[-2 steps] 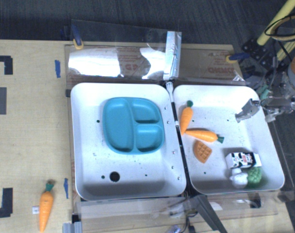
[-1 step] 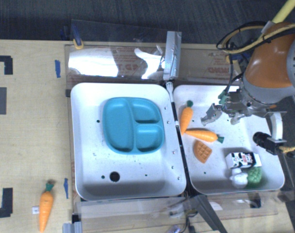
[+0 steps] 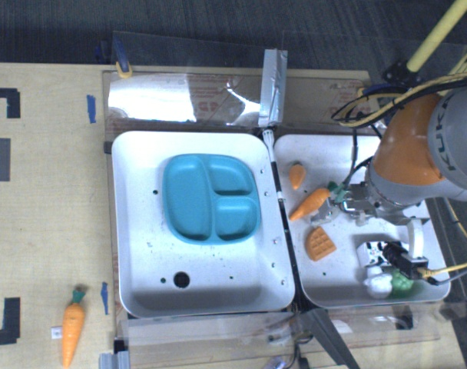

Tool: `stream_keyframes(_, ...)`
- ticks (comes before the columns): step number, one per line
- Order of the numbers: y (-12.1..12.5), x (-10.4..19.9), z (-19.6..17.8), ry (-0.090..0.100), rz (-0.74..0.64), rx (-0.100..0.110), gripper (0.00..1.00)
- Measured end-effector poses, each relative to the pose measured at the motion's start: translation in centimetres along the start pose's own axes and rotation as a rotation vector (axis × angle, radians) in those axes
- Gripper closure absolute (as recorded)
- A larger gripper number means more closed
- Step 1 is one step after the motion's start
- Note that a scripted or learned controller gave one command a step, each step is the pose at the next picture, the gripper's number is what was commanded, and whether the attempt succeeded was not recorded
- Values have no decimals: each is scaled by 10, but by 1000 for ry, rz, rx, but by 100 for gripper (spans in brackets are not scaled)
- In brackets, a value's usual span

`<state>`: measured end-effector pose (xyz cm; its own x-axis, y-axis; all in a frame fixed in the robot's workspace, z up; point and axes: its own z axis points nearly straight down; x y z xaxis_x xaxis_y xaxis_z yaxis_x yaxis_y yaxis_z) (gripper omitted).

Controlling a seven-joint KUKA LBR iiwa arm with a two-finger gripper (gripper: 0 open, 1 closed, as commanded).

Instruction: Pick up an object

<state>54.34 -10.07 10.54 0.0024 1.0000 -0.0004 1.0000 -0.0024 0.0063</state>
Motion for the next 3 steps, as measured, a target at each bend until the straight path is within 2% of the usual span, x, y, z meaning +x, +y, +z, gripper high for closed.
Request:
stream_keyframes(1, 72, 6, 19, -4, -57, 5, 0)
stream_keyframes(2, 74, 6, 6, -3, -55, -3, 100)
stream_keyframes(3, 127, 63, -102, 2, -59, -9, 100)
